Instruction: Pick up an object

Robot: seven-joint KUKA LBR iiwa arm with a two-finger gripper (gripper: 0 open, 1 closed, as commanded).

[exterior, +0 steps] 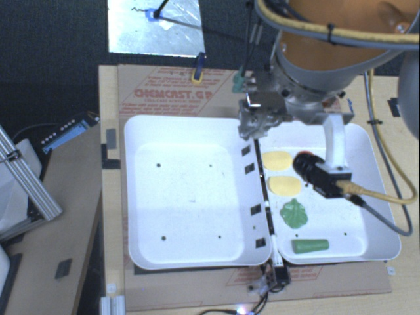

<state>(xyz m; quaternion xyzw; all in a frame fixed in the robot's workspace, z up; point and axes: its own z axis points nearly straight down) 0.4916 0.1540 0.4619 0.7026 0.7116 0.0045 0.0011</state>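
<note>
Objects for picking, all in the right bin (383, 236), along its left side: two yellow discs, far one (277, 160) and near one (285, 186), just beside each other; nearer still, a green leafy piece (294, 213); nearest, a green cylinder (310, 245) lying flat. Gripper (253, 125) low over the far left corner of that bin, close to the divider between bins, beside the far disc but apparently not on it. Grip state: cannot tell, too dark and blurred under the wrist. Nothing visibly held.

Probably best to shift right and nearer before descending, so as to centre over one item. Favour the cylinder or leafy piece; flat discs likely offer little to pinch. Keep off the bin wall and the black clips (249, 168) on the divider.

Left bin (184, 195) white, shallow, smooth. Cardboard sheet (170, 92) with red print under both bins. Shiny metal plate (155, 17) on dark floor at the far side; aluminium rail (29, 182) at the left.
</note>
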